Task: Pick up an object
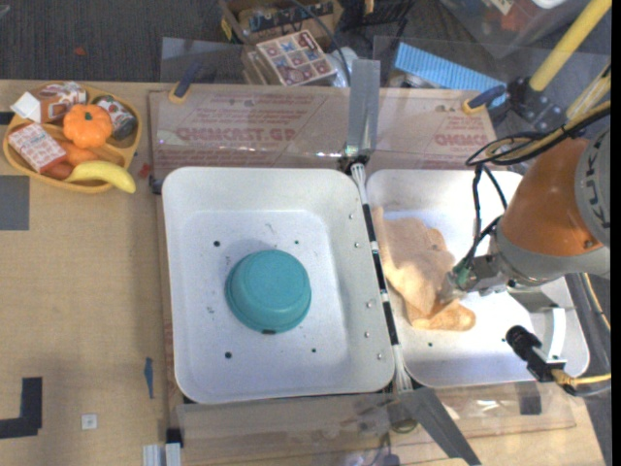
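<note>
Tan flat object (417,260) lies in right bin (543,357), against its left wall. I see gripper (454,294) down at object's lower right edge, touching; can't tell its state. Teal bowl (269,290) upturned in left bin (194,202).

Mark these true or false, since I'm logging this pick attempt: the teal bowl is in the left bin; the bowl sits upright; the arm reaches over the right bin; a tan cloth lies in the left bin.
1. The teal bowl is in the left bin. True.
2. The bowl sits upright. False: it lies upside down.
3. The arm reaches over the right bin. True.
4. A tan cloth lies in the left bin. False: it lies in the right bin, beside the gripper.
</note>
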Tool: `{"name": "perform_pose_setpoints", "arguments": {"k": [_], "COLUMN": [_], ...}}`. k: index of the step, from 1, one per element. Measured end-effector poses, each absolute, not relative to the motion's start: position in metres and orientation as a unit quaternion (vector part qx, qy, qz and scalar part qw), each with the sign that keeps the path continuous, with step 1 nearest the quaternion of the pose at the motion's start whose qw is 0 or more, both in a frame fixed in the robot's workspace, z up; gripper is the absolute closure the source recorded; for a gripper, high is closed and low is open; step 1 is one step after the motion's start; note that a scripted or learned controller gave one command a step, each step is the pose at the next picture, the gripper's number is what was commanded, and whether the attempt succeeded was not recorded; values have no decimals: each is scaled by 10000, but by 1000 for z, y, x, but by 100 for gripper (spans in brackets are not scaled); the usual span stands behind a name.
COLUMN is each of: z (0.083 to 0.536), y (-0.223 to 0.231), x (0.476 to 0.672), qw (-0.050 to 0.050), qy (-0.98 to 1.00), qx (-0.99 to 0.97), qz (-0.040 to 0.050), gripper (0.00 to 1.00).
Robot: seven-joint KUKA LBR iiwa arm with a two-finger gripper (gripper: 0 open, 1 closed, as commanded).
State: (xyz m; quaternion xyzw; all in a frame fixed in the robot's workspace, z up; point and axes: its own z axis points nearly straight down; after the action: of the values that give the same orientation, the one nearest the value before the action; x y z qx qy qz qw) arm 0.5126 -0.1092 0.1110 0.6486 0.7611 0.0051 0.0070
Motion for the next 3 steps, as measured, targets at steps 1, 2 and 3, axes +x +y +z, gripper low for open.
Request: {"name": "perform_pose_setpoints", "arguments": {"k": [1,2,3], "z": [111,90,101], "y": [-109,-113,-113], "x": [513,525,526], "qw": [70,33,53], "qy": [7611,7437,7430], "qx": [6486,6685,6692], "qz": [50,31,45], "gripper": [0,0,100]}}
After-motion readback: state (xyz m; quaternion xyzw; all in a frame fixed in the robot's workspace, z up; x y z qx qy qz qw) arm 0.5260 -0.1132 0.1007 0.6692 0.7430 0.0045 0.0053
